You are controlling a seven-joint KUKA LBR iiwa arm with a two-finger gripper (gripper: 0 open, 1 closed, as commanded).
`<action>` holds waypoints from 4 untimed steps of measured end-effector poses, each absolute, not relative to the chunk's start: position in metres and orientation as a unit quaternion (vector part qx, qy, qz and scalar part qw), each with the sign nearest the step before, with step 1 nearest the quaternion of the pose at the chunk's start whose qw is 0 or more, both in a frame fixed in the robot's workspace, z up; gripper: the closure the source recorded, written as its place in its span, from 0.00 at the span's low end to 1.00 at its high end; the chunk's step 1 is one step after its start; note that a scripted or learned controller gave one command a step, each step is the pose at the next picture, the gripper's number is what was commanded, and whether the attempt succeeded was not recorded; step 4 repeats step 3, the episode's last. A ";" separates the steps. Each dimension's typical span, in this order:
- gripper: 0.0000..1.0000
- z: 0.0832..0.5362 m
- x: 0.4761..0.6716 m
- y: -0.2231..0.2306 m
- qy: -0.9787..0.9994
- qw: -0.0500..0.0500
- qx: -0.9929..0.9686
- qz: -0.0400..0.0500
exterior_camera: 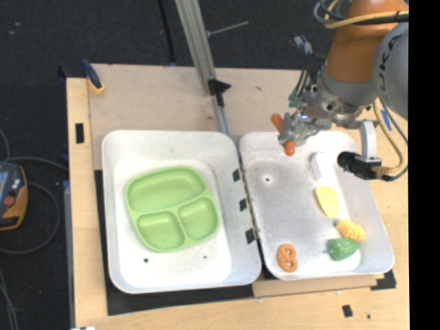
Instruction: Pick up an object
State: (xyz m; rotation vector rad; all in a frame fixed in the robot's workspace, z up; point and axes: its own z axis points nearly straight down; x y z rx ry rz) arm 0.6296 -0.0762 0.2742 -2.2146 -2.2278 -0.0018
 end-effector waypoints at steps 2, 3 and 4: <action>1.00 0.268 0.606 0.020 -0.709 0.000 -0.705 0.000; 1.00 0.259 0.575 0.069 -0.709 0.000 -0.705 0.000; 1.00 0.259 0.575 0.069 -0.709 0.000 -0.705 0.000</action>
